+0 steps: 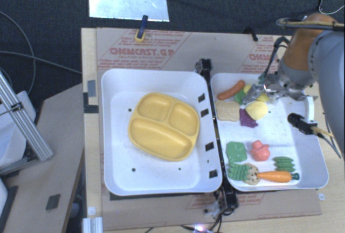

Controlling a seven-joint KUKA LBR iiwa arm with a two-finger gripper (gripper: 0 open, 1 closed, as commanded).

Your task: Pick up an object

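Reaching in from the right, the arm (302, 54) places the tool (262, 89) low over the far end of the right bin (310, 164), amid a tight cluster of toy foods. Tool state cannot be determined at this resolution.

Candidate objects near the tool: a yellow lemon-like piece (257, 110), a purple piece (247, 118) touching it, an orange sausage (231, 90) to the left, and a tan bread slice (227, 112).

The near end of the bin holds a carrot (276, 176), green pea pods (284, 162), a red piece (260, 151) and a green leaf piece (235, 151).

The left bin (116, 118) carries a yellow divided tray (164, 125).

For a clean pick, centre over one object, descend vertically, and avoid straddling its neighbours. Lift only after confirming closure on one piece.
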